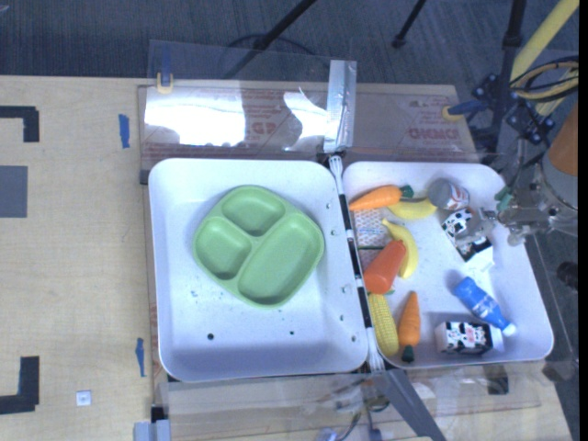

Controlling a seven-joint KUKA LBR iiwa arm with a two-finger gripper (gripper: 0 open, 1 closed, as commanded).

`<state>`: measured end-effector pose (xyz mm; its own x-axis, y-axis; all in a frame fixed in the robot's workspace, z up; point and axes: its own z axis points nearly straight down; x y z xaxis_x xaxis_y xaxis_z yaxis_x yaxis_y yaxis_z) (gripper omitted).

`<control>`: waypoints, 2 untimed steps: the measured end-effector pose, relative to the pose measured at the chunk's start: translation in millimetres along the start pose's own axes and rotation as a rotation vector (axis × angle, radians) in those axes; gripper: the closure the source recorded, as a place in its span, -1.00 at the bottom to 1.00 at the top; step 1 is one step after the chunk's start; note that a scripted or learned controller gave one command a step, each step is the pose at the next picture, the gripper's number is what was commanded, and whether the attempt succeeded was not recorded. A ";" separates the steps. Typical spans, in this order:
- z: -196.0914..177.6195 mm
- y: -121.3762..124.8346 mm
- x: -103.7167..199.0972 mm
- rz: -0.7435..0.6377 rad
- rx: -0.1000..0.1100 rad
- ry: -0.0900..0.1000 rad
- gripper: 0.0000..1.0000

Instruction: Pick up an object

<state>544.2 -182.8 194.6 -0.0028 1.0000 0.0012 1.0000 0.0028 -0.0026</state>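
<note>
Camera view: the arm (pixel 562 145) sits at the 3 o'clock edge of the scene, and its gripper (pixel 516 214) hangs over the outer rim of the right bin (pixel 528 288), just outside the clutter. Whether the gripper is spread or closed cannot be told from here; it is small and tangled with cables.

No object is yet lifted. The candidates all lie in the right bin: a blue bottle (pixel 481 303) toward 4 o'clock, a cow-print carton (pixel 467 336) at 5 o'clock, a small black-and-white toy (pixel 464 232) nearest the gripper, a grey ball (pixel 443 192) at 1 o'clock, and along the bin's 9 o'clock wall a crowd of play food: carrots (pixel 377 197), bananas (pixel 404 246), a corn cob (pixel 383 322). The left bin (pixel 175 274) bears a green divided plate (pixel 259 244).

Likely trouble: the food pieces touch and overlap, so a descent there may nudge neighbours or close on two at once. The rounded bottle could roll out of a pinch. Starting so near the rim, the gripper may clip the bin wall.
</note>
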 end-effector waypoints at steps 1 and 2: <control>99.6 39.0 -19.3 -0.078 -0.004 0.002 -1.00; 91.2 39.1 -20.0 -0.077 -0.003 0.001 1.00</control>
<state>583.1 -202.6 103.3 -0.0797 0.9968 0.0021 0.9968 0.0797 0.0004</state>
